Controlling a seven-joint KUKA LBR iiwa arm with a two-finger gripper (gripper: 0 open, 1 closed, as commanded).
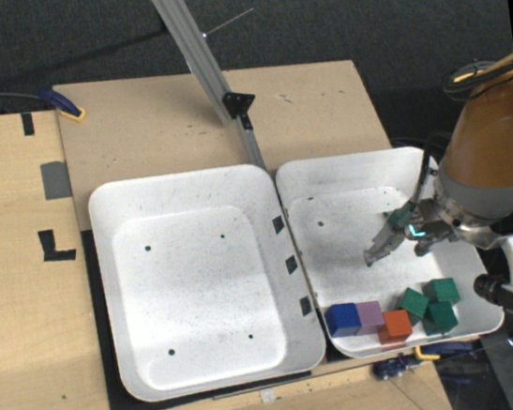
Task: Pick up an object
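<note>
Arm: the grey arm with its orange band comes in from the right and leans over the right-hand bin.

Jaws: the gripper hangs above the middle of the right bin, dark fingers slanting down to the left. From where I stand I cannot tell whether the jaws are apart or together, and nothing is visible between them.

Right bin: the right bin is a shallow white tray with speckled marks on its floor. All the blocks sit bunched along its near edge.

Blocks: a blue block lies furthest left, with a pale purple block touching its right side. An orange block sits just beside the purple one, a little nearer the rim. Three green blocks cluster to the right of the orange one, pressed close together.

Gripper to blocks: the fingertips are above bare bin floor, apart from the row of blocks, which lies nearer the front rim.

Left bin: the left bin is white, with four small dark dots on its floor.

Surface: the wooden surface carries both bins side by side, with black tape marks on its left part.

Pole: a slanted metal pole runs down from the top to the gap between the bins.
</note>
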